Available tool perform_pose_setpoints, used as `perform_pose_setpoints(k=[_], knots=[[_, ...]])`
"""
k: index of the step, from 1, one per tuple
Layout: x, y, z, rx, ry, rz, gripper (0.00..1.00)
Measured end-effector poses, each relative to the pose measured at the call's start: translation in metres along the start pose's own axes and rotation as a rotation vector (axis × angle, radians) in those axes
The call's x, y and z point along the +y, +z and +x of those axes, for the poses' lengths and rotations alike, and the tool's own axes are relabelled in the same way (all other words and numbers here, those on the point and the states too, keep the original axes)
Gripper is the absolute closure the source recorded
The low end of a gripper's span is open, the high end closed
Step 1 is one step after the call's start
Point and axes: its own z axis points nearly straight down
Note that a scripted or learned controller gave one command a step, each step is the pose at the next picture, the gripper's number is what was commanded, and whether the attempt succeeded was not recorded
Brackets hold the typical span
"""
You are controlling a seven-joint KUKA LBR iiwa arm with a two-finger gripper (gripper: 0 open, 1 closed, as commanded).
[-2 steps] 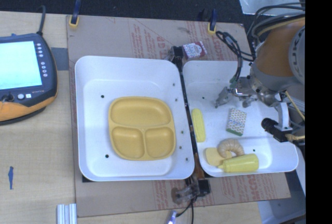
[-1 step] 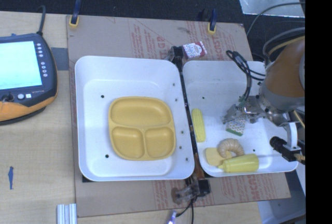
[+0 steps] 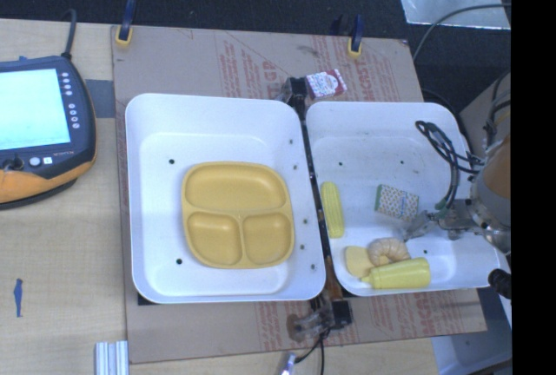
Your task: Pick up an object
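Left bin (image 3: 148,191): a yellow divided tray (image 3: 236,213) is lying flat near its middle, three compartments facing up.

Right bin (image 3: 365,121): a yellow corn cob (image 3: 331,208) is lying along the left wall; a small patterned packet (image 3: 396,201) is sitting near the centre; a pale croissant-like piece (image 3: 387,251) is resting beside a flat yellow piece (image 3: 356,260) and touching a yellow cylinder (image 3: 400,274) along the front wall.

Arm: the gripper (image 3: 415,224) is reaching in from the right, low over the right bin, just beside the packet and above the croissant-like piece. Whether its fingers are spread or closed cannot be told; nothing is visibly sitting between them.

Bench: a tablet-style pendant (image 3: 39,126) is lying at far left; a small red-and-white carton (image 3: 323,84) is lying behind the bins.
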Motion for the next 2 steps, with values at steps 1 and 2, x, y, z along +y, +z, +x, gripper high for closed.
perform_pose_setpoints(k=[1, 2], knots=[[0.011, 0.003, 0.062, 0.001, -0.005, 0.001, 0.0], [0.14, 0.002, 0.055, 0.001, 0.0, -0.002, 0.0]])
